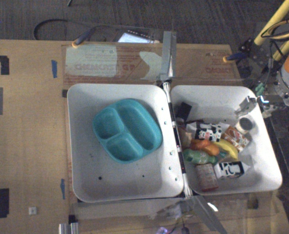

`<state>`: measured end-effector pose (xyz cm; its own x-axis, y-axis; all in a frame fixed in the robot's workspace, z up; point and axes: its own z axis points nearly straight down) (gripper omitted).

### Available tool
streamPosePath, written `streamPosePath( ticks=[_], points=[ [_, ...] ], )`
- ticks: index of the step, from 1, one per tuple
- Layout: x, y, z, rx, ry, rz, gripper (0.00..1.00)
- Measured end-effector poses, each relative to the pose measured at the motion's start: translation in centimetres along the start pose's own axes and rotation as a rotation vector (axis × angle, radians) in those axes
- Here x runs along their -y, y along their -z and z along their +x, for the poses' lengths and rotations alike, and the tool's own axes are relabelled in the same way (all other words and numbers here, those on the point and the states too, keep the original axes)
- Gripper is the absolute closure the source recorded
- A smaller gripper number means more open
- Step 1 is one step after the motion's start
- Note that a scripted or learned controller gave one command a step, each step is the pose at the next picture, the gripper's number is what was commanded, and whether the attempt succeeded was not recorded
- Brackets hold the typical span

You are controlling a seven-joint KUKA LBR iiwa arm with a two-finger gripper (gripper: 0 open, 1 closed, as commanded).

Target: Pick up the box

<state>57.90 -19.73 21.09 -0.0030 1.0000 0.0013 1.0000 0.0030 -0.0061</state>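
Reaching in from the right edge, the grey arm [283,87] brings its jaws over the upper right corner of the right bin [217,95]. They hang just above and beside a small round white-capped container [245,124]. At this slant I cannot tell whether the jaws are wide or narrow, and nothing is seen held between them.

The right bin holds a crowded heap along its left and lower parts. A reddish-brown box [206,176] lies flat near the bin's bottom edge, touching a black-and-white cow-print carton [230,169] on its right. A second cow-print carton [208,131] lies higher up, near the middle of the heap. Between the two cartons are a banana [227,148], an orange piece of toy food [205,146] and a green piece [199,156]. A small black object [183,111] leans at the bin's left wall. All the boxes lie well apart from the jaws.

The left bin [86,174] carries a teal divided plate [127,129], sitting slightly above its centre. Both bins rest side by side on the brown desk [27,130].
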Motion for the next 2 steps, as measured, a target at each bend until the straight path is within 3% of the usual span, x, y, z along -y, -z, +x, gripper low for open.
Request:
streamPosePath(
  ticks=[1,2],
  points=[
    [-5.4,-10.4,3.4,0.0,-0.039,0.0,0.0],
    [-9.1,-12.6,9.9,0.002,-0.153,-0.008,0.0]
  ],
)
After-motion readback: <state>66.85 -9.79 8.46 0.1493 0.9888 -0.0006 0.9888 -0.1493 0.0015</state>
